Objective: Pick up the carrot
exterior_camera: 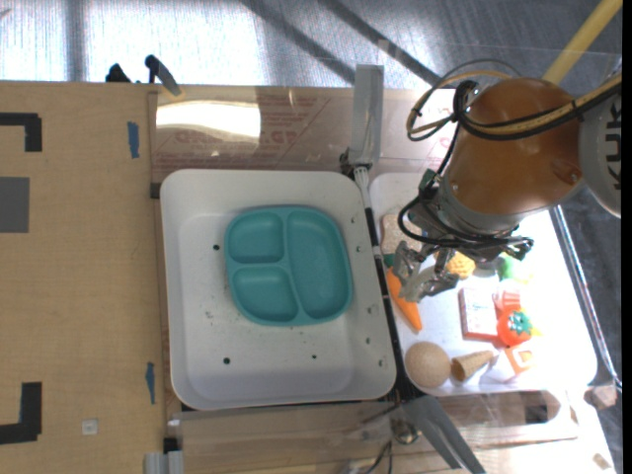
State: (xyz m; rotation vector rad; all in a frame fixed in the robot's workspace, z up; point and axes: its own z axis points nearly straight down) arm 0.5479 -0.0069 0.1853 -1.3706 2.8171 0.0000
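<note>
1. We see the arm [509, 146] reach in from the right, over the right bin [578, 294].
2. Pincer [427, 282] sits low at that bin's left side, just beside the carrot [403, 302]; fingers apart or together: we cannot tell.
3. Carrot lies w/ tip toward the near edge, by the bin's left wall, not lifted.
4. Nearby in the right bin: a tan ball [428, 362], a cone [472, 365], a red-white box [477, 314].
5. Left bin [188, 265] carries a teal tray [289, 265], 3 compartments.
</note>
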